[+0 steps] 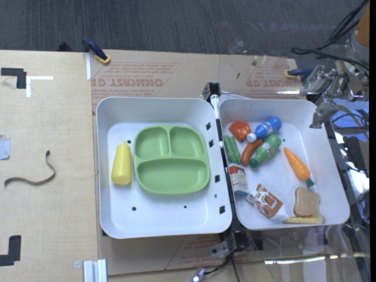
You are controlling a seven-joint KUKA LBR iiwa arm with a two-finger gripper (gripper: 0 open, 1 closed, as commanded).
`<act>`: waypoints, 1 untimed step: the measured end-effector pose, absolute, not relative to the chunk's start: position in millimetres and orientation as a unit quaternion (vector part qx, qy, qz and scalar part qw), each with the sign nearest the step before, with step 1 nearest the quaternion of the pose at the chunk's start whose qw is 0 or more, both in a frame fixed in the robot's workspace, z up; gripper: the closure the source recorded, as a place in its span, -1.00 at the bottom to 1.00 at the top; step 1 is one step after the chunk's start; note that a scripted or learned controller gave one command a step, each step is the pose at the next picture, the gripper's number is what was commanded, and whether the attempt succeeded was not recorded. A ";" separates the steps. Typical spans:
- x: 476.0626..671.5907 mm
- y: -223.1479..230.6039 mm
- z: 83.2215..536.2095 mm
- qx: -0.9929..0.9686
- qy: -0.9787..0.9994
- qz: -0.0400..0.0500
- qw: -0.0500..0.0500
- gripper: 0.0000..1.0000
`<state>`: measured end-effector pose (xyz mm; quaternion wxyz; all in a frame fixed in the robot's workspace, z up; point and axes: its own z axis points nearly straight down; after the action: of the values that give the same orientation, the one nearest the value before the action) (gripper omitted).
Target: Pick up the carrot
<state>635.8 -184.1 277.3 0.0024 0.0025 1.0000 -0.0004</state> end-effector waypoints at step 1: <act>606.4 -190.6 128.5 -0.062 0.998 -0.001 0.004 -1.00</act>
<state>606.4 -190.6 128.5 0.0037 -0.0623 0.9981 -0.0010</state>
